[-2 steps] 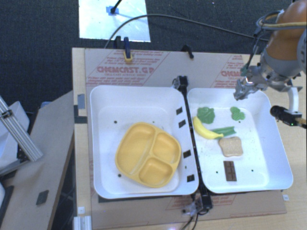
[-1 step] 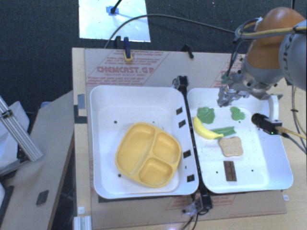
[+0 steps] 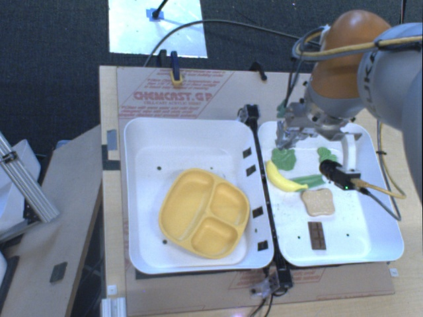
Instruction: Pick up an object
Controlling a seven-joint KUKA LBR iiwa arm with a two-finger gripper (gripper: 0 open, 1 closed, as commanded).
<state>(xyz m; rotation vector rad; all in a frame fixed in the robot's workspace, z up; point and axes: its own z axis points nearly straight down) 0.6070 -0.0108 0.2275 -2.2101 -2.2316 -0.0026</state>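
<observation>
The right bin [image 3: 370, 243] holds a yellow banana [image 3: 283, 179], a green leafy piece [image 3: 284, 157], a green bean pod [image 3: 308, 179], a slice of toast [image 3: 318, 203], a brown chocolate bar [image 3: 317, 236] and another green piece [image 3: 326, 154]. My gripper [image 3: 286, 137] hangs over the bin's far left corner, just above the green leafy piece. Nothing shows held in it. The arm's orange band [image 3: 344, 51] and grey wrist cover the bin's far edge.
The left bin [image 3: 152, 150] holds a yellow divided plate [image 3: 205, 212]. A black divider [image 3: 261, 183] runs between the bins. A black part with a yellow cable [image 3: 337, 175] hangs over the right bin's middle. Dark cables cross the cardboard behind the bins.
</observation>
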